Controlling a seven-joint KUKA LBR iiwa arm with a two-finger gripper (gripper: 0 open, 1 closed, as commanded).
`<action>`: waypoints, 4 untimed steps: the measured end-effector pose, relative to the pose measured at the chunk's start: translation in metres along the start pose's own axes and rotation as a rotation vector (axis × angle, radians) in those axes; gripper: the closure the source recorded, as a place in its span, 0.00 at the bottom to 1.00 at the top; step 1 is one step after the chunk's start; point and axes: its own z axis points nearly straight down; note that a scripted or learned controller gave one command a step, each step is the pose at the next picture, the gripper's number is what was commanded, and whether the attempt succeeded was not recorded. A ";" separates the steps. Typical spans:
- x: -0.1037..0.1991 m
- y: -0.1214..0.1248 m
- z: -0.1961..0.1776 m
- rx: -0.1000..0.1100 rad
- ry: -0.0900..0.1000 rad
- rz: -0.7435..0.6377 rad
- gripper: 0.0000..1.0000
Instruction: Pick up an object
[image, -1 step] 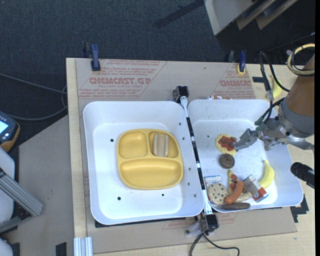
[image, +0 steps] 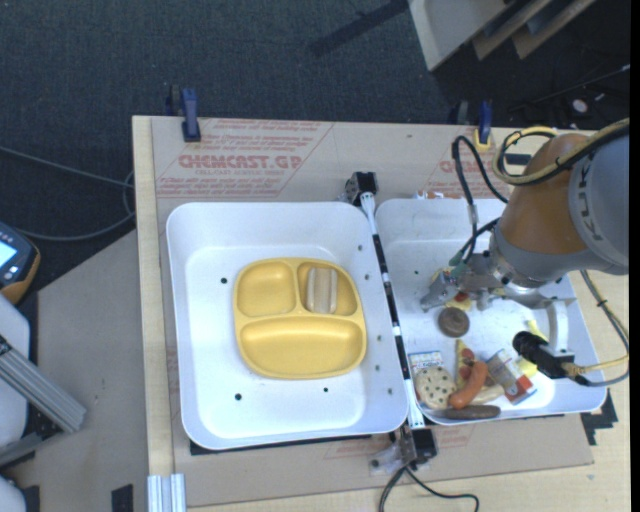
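Observation:
My gripper (image: 446, 289) hangs low over the upper middle of the right bin (image: 420, 222), on the grey arm with its orange band (image: 540, 205). Just below the gripper lies a round brown disc (image: 454, 321), close to it but apart. Further toward the front of that bin lie a speckled round cookie (image: 433, 384), an orange-red sausage (image: 470, 386) and a small red and white block (image: 516, 381). A dark stick (image: 478, 410) rests by the front wall. Nothing shows between the gripper's tips.
The left bin (image: 200, 300) holds a yellow divided plate (image: 298, 345) with a beige piece (image: 321, 289) in its upper right compartment. A black clamp (image: 361, 184) joins the bins at the back. Cardboard (image: 240, 160) covers the bench.

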 end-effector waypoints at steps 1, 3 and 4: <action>0.001 -0.007 0.018 -0.003 -0.001 0.003 0.00; 0.001 -0.006 0.007 -0.008 -0.001 0.004 0.00; 0.003 -0.042 0.018 -0.003 0.000 0.005 0.00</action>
